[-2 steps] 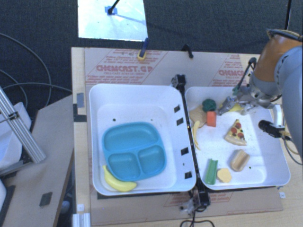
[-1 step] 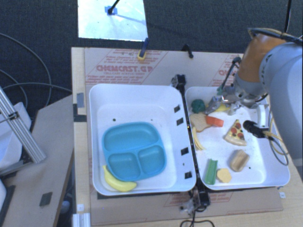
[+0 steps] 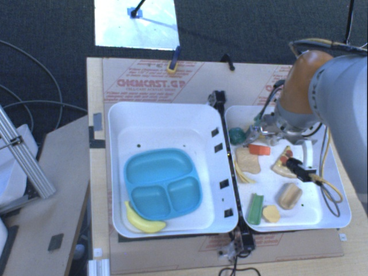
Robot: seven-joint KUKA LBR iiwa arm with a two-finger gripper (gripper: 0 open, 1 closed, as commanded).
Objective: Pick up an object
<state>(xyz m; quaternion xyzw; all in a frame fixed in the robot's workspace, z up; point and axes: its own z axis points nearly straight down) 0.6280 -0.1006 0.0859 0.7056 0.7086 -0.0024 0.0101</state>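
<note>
Gripper: the gripper (image 3: 259,135) hangs low over the upper left part of the right bin (image 3: 310,214), reaching in from the right. Whether it is spread or pressed together cannot be told from this angle, and nothing can be seen pinched in it.
Arm: the grey arm (image 3: 339,91) with its orange band (image 3: 302,82) slants down over the right bin's far rim.
Nearest things: a teal piece (image 3: 237,135) lies just left of the gripper. An orange block (image 3: 259,150) lies just below it, touching or nearly touching a tan slice (image 3: 248,161).
Rest of right bin: pale yellow strips (image 3: 244,176) lie by the left wall. A pizza-like wedge (image 3: 283,163) sits right of the orange block. A tan roll (image 3: 289,195), a yellow disc (image 3: 271,214) and a green block (image 3: 255,208) lie along the near edge.
Left bin: the left bin (image 3: 167,125) holds a blue divided plate (image 3: 163,184), with a yellow banana (image 3: 144,222) at its near left corner.
Surface: both bins sit side by side on a cardboard sheet (image 3: 149,82) with red lettering.
</note>
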